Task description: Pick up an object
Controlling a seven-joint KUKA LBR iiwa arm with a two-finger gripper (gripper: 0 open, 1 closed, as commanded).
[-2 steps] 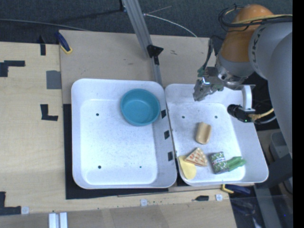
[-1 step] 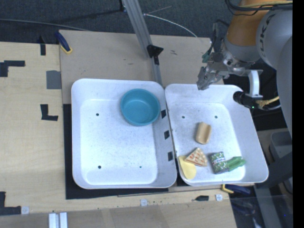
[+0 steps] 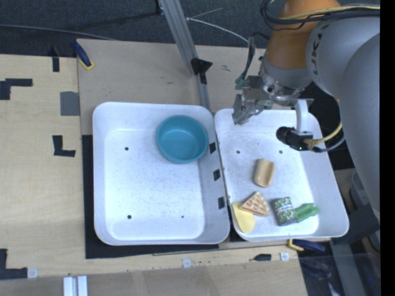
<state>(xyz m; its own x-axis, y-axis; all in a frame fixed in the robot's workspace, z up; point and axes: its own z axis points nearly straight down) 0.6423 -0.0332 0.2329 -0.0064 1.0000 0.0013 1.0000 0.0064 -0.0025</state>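
My gripper (image 3: 244,113) hangs over the far left corner of the right bin (image 3: 327,184), with nothing seen between its fingers. In that bin lie a tan bread-like piece (image 3: 263,172), a pizza slice (image 3: 255,204), a yellow piece (image 3: 244,219) near the front left corner, and a green vegetable with a dark label (image 3: 293,211). These lie well in front of the gripper. A blue bowl (image 3: 181,139) sits in the left bin (image 3: 123,184) near its far right corner.
A slanted metal post (image 3: 184,39) rises behind the bins. The grey arm with its orange band (image 3: 302,26) fills the upper right. Black tape marks (image 3: 62,145) dot the wooden bench on the left.
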